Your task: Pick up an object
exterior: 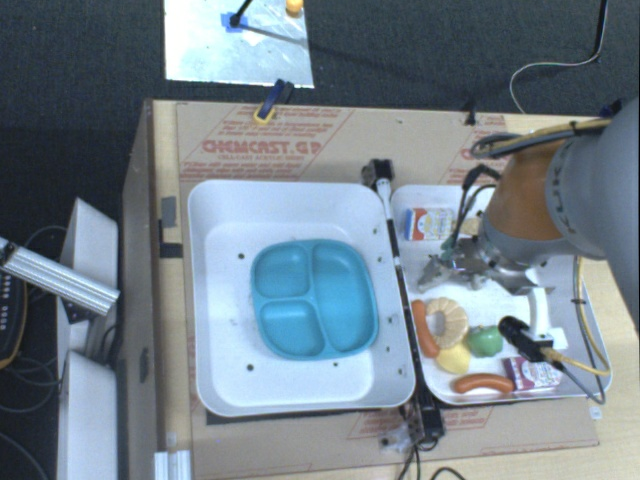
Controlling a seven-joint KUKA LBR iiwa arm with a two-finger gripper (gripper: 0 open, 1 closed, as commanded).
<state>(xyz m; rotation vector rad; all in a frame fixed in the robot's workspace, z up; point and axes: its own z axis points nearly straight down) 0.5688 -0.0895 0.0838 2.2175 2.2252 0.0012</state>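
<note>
**Arm poised over the toy food, nothing lifted yet**

While the gripper (452, 265) hangs low in the right bin (575, 393), just above the bread slice (446, 320), whether it is open or closed cannot be told. Carrot (425, 330), lemon (455, 359), green apple (485, 341) and sausage (481, 384) lie nearby. This looks like the approach; next comes a straight descent onto one item.

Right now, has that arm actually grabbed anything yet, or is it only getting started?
Nothing looks picked up yet. The gripper is low over the right bin, near the small carton, and no item shows between its fingers. The toy foods, the carrot, the green ball and the sausage, lie in that bin. The blue tray sits in the left bin. The grasp and lift are left.
</note>
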